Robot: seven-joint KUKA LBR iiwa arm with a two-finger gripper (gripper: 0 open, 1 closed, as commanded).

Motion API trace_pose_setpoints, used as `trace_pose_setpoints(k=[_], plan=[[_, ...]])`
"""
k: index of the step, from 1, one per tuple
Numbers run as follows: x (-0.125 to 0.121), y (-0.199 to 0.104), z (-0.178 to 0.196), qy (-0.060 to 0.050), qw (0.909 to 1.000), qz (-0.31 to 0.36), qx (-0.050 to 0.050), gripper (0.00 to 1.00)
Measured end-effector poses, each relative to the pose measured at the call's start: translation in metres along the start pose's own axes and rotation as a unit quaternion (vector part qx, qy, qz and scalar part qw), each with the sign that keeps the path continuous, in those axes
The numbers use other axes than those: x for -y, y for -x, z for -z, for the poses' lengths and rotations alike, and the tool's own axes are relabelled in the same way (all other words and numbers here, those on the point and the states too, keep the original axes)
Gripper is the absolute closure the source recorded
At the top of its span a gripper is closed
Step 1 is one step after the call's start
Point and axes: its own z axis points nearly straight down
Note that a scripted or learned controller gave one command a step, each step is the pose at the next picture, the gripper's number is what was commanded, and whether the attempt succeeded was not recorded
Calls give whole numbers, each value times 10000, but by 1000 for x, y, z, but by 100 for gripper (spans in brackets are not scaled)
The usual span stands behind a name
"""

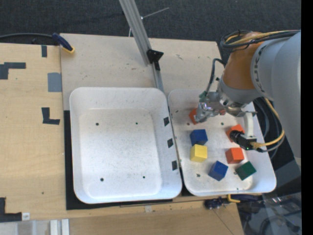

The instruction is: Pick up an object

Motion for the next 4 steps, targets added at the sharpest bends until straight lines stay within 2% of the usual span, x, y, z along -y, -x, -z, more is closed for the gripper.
trace_pose_setpoints(k=[2,4], plan=[[0,3,90,12,10000,1,5,100],[-10,-101,74,-21,10000,24,-2,100]])
